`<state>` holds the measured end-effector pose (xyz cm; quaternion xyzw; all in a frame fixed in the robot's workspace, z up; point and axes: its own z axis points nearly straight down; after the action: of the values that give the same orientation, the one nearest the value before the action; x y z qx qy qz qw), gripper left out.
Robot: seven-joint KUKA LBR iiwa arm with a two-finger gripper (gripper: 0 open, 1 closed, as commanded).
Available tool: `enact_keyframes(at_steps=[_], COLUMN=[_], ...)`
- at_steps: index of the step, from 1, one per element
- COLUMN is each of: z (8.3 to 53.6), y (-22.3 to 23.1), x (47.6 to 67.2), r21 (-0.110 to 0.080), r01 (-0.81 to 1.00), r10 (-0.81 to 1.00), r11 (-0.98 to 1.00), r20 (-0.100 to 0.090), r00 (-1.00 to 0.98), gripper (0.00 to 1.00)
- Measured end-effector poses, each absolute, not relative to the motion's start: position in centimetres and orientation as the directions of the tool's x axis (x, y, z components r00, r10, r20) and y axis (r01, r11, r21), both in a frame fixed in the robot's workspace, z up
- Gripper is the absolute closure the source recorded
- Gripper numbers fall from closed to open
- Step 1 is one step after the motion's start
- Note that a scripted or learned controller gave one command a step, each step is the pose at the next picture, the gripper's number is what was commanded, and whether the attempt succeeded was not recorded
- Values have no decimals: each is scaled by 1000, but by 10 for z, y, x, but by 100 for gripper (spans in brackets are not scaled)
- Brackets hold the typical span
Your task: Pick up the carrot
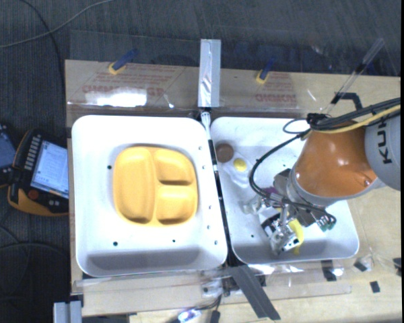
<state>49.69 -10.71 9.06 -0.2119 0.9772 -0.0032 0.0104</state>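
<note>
Two shallow white bins were seen side by side on the counter (81, 79). A yellow divided tray (156, 184) was laid in the left bin (94, 247). The gripper (284, 237) was lowered into the right bin (343, 244), beside a small yellow item (295, 237). Whether it was open or closed could not be told. The carrot could not be identified with certainty.

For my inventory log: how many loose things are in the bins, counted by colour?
Yellow: 3, tray, small piece, block under the gripper
Brown: 1, round piece
Teal: 1, piece
Total: 5; the arm may hide more.
</note>
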Motion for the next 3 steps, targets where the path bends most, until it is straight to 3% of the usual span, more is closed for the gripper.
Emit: enact_keyframes(at_steps=[1, 2, 3], z=[181, 181, 134], y=[-88, -23, -98], x=[508, 517, 494], r21=[5, 5, 1], r01=[-155, -172, -349], r10=[-155, -172, -349], r11=[988, 985, 937], r20=[-2, 1, 4], r00=[-988, -985, -937], gripper=[0, 0, 0])
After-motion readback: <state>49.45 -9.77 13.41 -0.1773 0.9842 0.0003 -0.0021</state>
